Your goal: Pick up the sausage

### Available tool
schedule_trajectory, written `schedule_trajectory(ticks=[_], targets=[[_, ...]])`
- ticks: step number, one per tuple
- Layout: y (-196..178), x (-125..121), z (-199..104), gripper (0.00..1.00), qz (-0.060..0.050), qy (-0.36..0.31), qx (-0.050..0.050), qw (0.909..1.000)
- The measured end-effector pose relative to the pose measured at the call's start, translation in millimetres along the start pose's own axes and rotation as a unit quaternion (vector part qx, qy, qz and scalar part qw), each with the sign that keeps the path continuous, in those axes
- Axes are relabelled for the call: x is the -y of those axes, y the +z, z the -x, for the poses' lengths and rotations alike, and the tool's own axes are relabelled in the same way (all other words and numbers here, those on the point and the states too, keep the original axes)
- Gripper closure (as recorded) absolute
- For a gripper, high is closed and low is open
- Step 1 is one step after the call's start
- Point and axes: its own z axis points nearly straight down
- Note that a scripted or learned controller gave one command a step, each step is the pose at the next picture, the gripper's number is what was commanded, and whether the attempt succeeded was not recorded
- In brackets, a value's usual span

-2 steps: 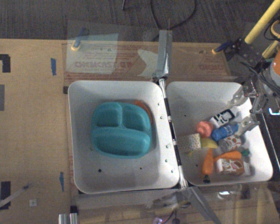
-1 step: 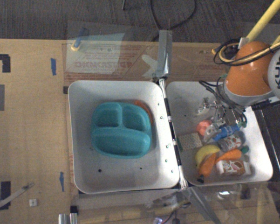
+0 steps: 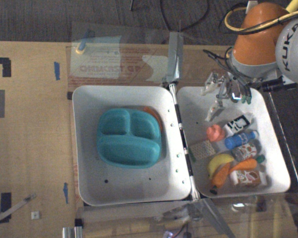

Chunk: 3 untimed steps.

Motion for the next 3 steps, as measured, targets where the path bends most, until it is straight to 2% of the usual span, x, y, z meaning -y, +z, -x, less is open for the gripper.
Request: schedule_trajectory(ticks=[1,2,3], targets=[[-22.2,-25.9,-49.6,0.0,0.001,-0.159,-0.003,0.9873],[54.2,76.6,-41.0,0.0,0.001,-0.297,-0.002,0.955],[76.1,36.8,-21.0,0.0,0.0,-0.216,0.0,0.9763]])
